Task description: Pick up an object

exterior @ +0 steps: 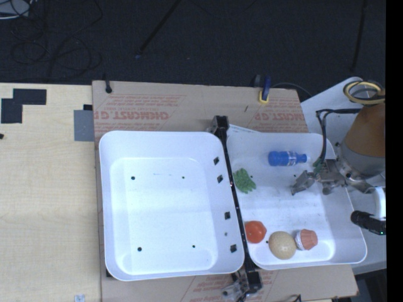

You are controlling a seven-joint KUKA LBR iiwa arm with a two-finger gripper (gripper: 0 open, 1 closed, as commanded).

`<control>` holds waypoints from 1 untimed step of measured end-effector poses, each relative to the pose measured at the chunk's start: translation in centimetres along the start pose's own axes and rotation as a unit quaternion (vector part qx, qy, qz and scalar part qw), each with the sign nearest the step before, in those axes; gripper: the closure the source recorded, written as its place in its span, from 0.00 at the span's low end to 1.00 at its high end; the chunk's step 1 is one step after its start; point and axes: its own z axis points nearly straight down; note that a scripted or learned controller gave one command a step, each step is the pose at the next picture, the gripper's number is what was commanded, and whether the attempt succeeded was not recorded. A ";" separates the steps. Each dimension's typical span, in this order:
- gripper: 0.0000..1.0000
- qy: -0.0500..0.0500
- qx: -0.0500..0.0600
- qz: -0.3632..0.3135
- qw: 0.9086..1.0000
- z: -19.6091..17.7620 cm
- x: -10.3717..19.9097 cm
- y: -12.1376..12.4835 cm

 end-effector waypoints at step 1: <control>0.00 -0.001 -0.002 0.000 1.000 -2.6 0.0 -3.3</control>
